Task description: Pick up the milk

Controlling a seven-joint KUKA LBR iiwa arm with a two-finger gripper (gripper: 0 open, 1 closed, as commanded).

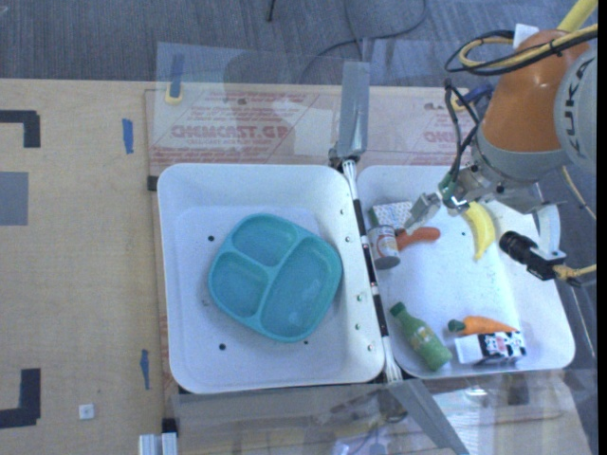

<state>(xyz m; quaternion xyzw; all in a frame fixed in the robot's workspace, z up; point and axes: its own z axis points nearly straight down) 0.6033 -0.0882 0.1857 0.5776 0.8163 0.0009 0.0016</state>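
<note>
One milk (pixel 489 347) carton, half hidden behind carrot (pixel 484 326)

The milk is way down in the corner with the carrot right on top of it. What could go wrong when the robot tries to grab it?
1. The carrot lies right against the milk, so the gripper might catch or push the carrot instead.
2. The milk sits close to the right bin's near wall, so a finger may bump the wall.
3. The gripper hangs at the far end, by the can and banana, and may nudge them when it moves.
</note>
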